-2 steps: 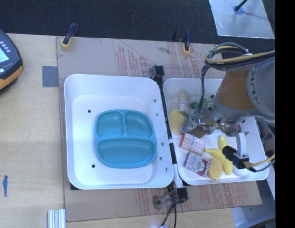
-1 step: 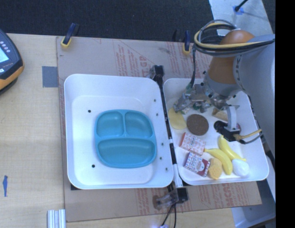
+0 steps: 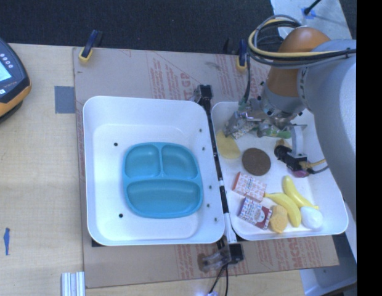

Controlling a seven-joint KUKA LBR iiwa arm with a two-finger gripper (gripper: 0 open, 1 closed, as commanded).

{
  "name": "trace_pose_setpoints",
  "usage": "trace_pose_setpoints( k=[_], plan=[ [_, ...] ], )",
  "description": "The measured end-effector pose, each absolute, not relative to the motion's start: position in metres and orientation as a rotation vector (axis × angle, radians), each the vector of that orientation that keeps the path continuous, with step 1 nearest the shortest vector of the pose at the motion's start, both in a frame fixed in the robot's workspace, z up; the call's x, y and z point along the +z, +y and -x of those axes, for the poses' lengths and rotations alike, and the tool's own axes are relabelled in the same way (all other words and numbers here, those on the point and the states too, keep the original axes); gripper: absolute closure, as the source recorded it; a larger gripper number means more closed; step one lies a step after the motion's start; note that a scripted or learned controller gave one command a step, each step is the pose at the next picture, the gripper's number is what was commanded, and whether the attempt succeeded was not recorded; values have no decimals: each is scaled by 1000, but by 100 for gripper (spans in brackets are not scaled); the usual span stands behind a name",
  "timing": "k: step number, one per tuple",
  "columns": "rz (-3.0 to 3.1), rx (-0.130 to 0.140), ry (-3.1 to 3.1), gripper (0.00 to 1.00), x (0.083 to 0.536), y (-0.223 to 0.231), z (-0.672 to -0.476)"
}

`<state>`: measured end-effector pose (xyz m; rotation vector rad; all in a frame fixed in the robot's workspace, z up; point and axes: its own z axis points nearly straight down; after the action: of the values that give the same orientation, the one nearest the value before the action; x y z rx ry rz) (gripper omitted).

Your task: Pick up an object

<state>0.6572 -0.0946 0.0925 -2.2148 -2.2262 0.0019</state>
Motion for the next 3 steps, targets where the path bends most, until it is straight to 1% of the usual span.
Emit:
trace_pose_setpoints(
  k=[1,2,3],
  plan=[
    [2210,6,-2229,100,103,-95,-656],
    [2208,8,-2230,0,103,-95,-656],
    [2219,-3,-2229,0,185,-102,-657]
  ],
)
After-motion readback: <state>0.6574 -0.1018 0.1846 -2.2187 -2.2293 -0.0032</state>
